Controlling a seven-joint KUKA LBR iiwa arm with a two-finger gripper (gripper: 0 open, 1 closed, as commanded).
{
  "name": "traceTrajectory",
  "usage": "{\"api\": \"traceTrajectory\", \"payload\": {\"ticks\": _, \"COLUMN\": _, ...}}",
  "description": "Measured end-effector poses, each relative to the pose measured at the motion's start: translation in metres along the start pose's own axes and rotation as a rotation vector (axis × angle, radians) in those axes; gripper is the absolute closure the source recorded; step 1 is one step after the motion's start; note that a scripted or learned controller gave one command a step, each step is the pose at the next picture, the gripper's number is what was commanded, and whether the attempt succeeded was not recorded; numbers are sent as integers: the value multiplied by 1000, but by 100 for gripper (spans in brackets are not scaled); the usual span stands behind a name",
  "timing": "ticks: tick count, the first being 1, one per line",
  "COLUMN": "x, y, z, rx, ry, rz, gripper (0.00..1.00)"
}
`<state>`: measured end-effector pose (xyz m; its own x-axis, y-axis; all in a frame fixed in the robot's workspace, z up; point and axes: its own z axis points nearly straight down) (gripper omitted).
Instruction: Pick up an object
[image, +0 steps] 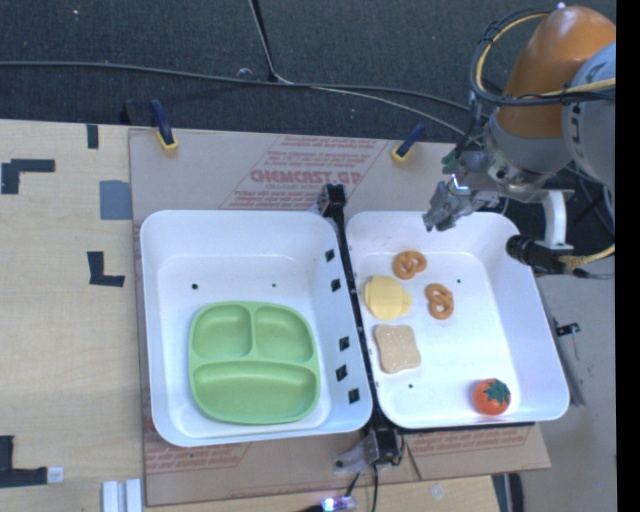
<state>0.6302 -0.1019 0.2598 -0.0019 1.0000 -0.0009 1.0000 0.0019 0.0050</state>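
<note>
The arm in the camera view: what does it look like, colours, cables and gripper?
A grey arm with a rounded orange band above the wrist. Thin yellow and black cables loop beside the band. The gripper is small, dark grey metal.

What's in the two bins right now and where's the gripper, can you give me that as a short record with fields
left bin: green divided plate
right bin: two pretzels, yellow round piece, toast slice, tomato
gripper: over the right bin's far edge, holding nothing
nearest item to gripper: far pretzel
</note>
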Motion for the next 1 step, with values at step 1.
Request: {"api": "traceTrajectory", "payload": {"ticks": 1, "x": 56, "y": 2, "z": 16, "rx": 6, "ry": 1, "rz": -4, "gripper": 100}}
